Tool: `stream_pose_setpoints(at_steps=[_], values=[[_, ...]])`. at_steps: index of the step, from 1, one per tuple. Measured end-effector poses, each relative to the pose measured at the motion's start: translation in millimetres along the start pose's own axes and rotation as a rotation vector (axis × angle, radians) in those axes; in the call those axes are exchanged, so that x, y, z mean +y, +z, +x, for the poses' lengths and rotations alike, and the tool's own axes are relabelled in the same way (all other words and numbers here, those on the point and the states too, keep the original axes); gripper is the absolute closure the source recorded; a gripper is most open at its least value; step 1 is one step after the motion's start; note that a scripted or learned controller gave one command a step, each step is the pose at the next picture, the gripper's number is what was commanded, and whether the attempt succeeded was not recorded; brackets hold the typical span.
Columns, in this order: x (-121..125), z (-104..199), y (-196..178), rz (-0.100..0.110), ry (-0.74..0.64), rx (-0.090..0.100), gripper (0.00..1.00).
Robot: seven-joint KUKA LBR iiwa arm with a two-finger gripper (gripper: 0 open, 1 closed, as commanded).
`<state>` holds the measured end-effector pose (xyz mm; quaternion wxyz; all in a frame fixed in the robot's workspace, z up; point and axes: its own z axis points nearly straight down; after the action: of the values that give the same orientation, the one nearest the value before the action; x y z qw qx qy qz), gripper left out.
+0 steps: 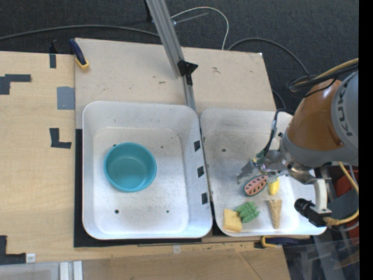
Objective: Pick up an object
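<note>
My gripper (249, 171) hangs low over the right bin (233, 133), with the orange-banded wrist to its right. Its fingers (243, 174) look spread, with nothing between them. Just below them lies a red watermelon-slice toy (255, 186). A small yellow piece (273, 186) sits beside it on the right. Nearer the front edge are a green toy (249, 211), a yellow wedge (232, 220) and a tan cone (274, 212).
The left bin (175, 127) holds a teal bowl (130, 167). A grey pole (169, 34) slants down from the top to the divide between the bins. Cables trail across the dark floor behind the bench.
</note>
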<state>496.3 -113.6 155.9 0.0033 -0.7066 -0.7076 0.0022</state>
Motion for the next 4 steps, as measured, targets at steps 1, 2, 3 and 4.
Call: stream_pose_setpoints(at_steps=[1, 2, 3, 4], values=[[0.0, -2.1, 64.1, 0.002, 0.001, 0.000, 0.00], [0.8, -1.6, 51.0, -0.001, 0.000, 0.001, 1.00], [-3.4, -1.7, -10.6, -0.010, 0.000, -0.002, 1.00], [-3.1, -1.5, -52.0, -0.010, 0.000, -0.002, 1.00]])
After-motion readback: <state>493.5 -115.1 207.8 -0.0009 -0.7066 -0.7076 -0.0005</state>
